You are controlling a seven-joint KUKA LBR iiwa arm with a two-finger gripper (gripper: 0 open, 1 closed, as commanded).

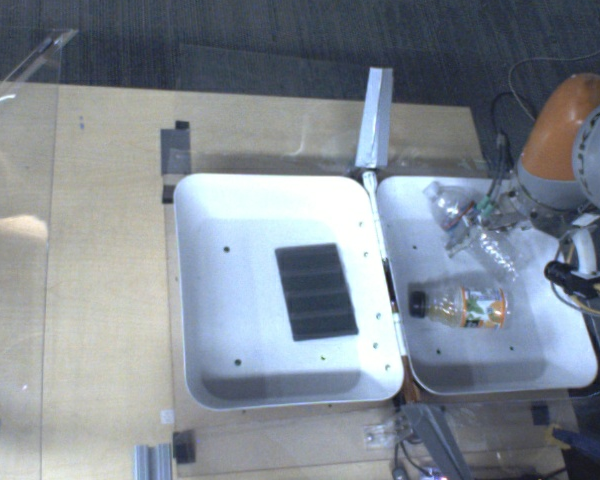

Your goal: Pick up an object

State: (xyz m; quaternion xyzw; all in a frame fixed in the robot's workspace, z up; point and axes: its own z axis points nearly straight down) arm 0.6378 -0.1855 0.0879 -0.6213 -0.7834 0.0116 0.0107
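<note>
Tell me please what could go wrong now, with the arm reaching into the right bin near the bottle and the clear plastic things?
1. The pincer sits among crumpled clear plastic; it may close on a thin edge that slips out.
2. The bottle lies on its side just below, so it could roll if nudged.
3. The arm is low over the right bin near its far corner, and a sideways move might bump the rim.

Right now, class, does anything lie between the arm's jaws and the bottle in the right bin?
Nothing visible does. The gripper hangs over crumpled clear plastic at the right bin's far side; the bottle lies apart, nearer the camera, with bare bin floor between.
</note>
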